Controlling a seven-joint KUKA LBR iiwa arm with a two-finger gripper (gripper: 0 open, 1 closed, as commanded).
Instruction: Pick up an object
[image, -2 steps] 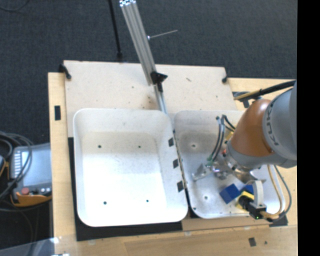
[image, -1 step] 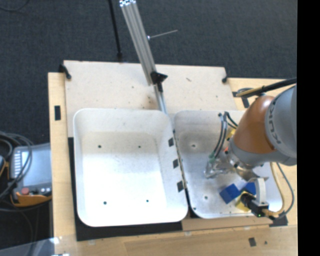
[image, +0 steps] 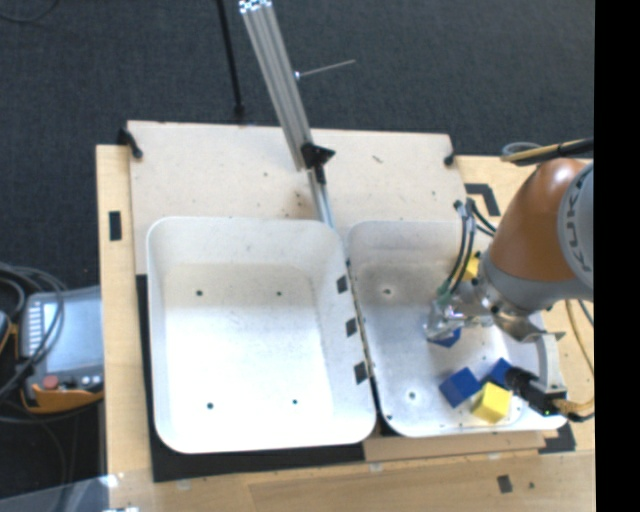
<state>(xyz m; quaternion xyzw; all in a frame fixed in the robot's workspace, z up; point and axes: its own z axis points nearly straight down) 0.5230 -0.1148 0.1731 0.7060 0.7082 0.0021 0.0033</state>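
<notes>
Blue block (image: 460, 386) beside yellow block (image: 491, 403), right bin (image: 395, 300).

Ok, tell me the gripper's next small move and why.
Probably lift straight up a little to test the grasp. The gripper sits low in the right bin with a small blue object at its tip, though whether it is truly held is unclear. A blue block and yellow block lie nearby.
</notes>
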